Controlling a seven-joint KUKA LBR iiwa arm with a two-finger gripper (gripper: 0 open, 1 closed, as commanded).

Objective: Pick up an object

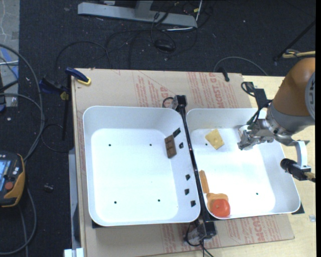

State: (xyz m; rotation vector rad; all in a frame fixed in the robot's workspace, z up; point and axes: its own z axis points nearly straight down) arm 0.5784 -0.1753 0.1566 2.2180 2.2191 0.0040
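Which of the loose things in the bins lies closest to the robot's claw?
The pale yellow block in the right bin, just left of the gripper. The orange-red brush sits in that bin's near corner, and the brown piece lies in the left bin.

I work in a robotics lab, not a home or shop. My surface [130, 90] is a sheet of printed cardboard laid over a bench, held at one corner by a blue and yellow clamp [75, 78]. Two shallow white bins [100, 118] sit side by side on it, fixed with black clips [181, 103]. Loose black cables [125, 40] trail across the dark carpeted floor [40, 40], a grey metal stand [135, 14] lies at the top, and a yellow-edged control pendant [11, 178] rests at the left.
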